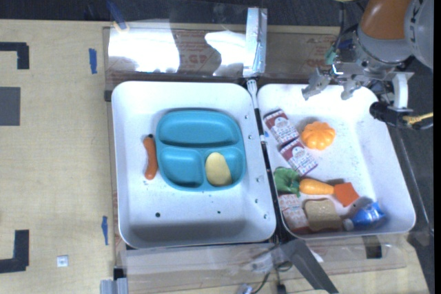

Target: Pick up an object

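My gripper (332, 85) hangs over the far edge of the right bin (386, 148), its two fingers spread open with nothing between them. Below it in that bin lie an orange pumpkin (318, 135), two red-and-white packets (289, 141), a carrot with green top (310, 185), a slice of bread (322, 213), an orange block (346, 193) and a blue object (367, 215). The left bin (131, 210) holds a blue divided tray (196, 131) with a yellow potato-like item (218, 168) in its lower right compartment, and an orange sausage (149, 156) beside the tray.
A clear plastic panel (186, 45) and a metal upright (254, 41) stand behind the bins. The grey arm with its orange band (396, 14) and cables fills the top right. A metal bracket (303, 265) sits at the front edge.
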